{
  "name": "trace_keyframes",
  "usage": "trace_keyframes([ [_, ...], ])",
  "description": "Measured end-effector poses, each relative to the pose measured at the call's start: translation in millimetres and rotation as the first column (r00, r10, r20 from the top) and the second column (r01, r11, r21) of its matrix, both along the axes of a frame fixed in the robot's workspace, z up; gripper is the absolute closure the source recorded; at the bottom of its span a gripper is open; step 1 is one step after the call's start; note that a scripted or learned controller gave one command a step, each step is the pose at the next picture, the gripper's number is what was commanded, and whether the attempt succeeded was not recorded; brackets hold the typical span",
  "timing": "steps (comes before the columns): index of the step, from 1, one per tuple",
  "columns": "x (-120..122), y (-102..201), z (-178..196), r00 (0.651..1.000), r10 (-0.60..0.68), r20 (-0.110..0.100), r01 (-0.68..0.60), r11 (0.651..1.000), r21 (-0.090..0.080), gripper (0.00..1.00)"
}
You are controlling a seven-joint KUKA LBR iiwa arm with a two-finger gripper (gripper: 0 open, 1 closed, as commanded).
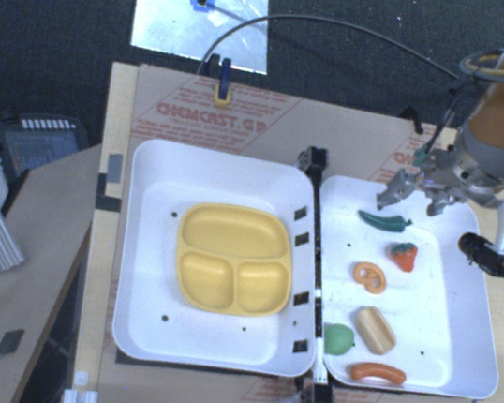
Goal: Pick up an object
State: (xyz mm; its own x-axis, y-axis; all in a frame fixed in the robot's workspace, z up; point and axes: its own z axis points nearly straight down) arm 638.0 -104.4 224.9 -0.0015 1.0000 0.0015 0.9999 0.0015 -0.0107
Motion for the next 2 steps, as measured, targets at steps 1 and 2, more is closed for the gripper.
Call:
trace_keyframes([
  [1,2,0,7,1.0,0.002,0.012,-0.002,1.0,-0.001,0.0],
  [2,5,0,-55,1.0,0.0,0.008,0.0,1.0,-0.001,0.0],
])
